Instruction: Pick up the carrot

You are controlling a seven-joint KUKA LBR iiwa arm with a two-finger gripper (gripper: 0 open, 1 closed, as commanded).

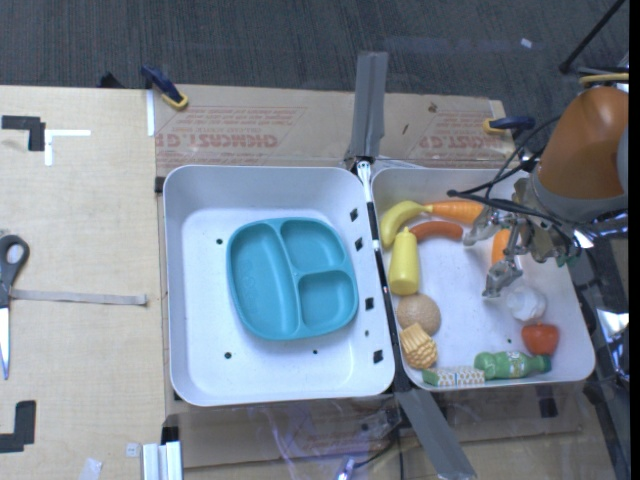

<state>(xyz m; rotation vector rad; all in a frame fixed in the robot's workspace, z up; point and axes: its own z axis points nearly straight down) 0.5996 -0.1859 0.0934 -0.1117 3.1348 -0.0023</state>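
The gripper [500, 268] hangs low in the right bin [470, 353] with its fingers spread and holding nothing, because the carrot [457, 209] lies apart from it near the back wall, touching the banana [397, 218].

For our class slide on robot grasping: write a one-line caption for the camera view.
Gripper hovers in the right bin, carrot lying near the banana.

Glossy smooth plastic forms the teal plate [293, 278] and white bins [180, 298]; the bench [80, 238] looks matt wood.
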